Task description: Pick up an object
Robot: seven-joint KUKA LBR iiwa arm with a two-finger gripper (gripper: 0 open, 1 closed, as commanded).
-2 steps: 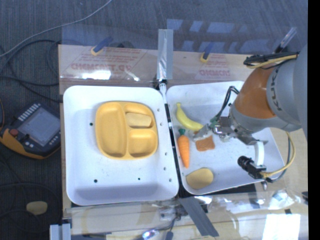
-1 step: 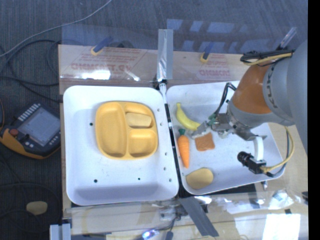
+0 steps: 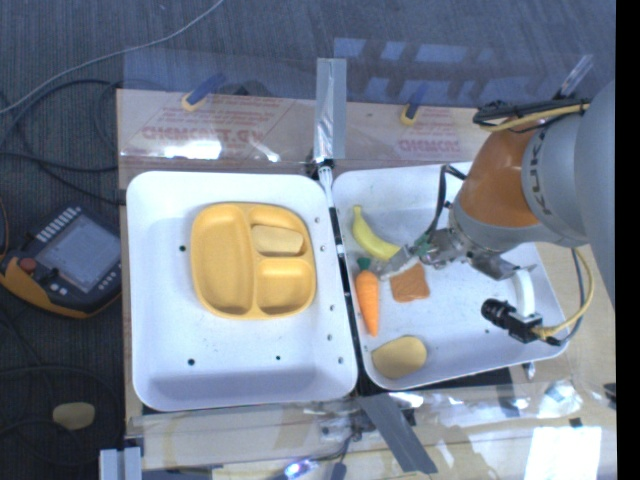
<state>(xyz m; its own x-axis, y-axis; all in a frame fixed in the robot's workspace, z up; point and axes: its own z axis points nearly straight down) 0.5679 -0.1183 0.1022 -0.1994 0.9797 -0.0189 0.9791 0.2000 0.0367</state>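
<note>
- The grey arm with its orange band [image 3: 500,183] reaches in from the right over the right shallow white bin [image 3: 470,353], and its two-finger gripper [image 3: 408,259] sits low near that bin's left half.
- Whether the jaws are spread or pressed together cannot be told: the fingertips blur into the objects beneath them.
- Directly below the jaws, and seemingly touching them, lies a flat orange slab-like piece [image 3: 410,285]; nothing can be seen pinched between the fingers.
- Just to the left of the jaws lies a curved yellow plastic banana [image 3: 370,236], with a small green object [image 3: 364,264] tucked at its lower end.
- Below and left of the jaws, an orange plastic carrot [image 3: 368,301] lies lengthwise along the bin's left wall.
- Further below the jaws, near the bin's front edge, rests a rounded tan-yellow lump [image 3: 400,355].
- Well to the left of the jaws, in the left shallow white bin [image 3: 170,368], sits a yellow plastic divided tray [image 3: 225,263] with a pale tan block [image 3: 276,239] in its upper right compartment.
</note>
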